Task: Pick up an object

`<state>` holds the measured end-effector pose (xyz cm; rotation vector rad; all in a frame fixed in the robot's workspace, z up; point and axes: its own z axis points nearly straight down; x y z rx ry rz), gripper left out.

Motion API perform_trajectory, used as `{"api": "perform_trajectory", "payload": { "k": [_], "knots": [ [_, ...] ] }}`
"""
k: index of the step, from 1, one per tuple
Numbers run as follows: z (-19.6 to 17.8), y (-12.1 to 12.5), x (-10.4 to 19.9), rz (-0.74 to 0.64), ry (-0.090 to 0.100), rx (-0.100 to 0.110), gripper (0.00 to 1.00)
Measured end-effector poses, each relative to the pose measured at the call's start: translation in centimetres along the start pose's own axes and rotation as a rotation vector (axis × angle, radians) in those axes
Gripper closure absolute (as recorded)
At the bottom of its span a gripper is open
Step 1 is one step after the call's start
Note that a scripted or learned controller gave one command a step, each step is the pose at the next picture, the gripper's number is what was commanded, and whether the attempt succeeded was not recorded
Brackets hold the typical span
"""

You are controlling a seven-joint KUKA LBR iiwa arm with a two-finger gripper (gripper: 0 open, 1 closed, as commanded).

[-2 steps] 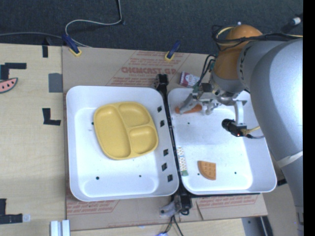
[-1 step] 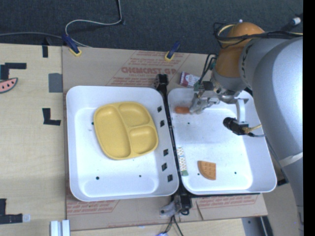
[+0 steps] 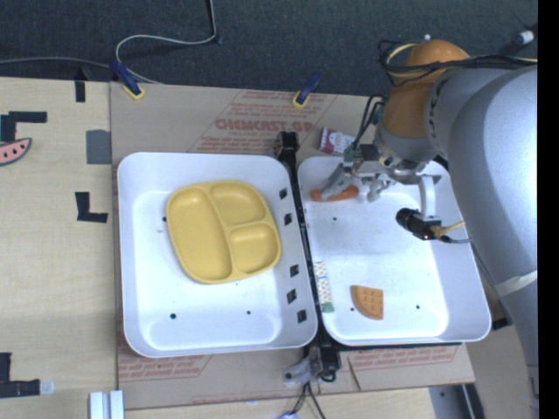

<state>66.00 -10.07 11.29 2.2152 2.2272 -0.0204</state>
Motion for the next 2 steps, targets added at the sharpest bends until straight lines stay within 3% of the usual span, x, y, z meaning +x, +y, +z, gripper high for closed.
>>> {"api": "perform_trajectory", "payload": {
  "k": [1, 2],
  "knots": [
    [-0.95, -0.03, 0.01, -0.001, -0.001, 0.001, 1.0],
    [-0.94, -0.03, -0.01, -0.001, -0.002, 0.001, 0.0]
  ]
}}
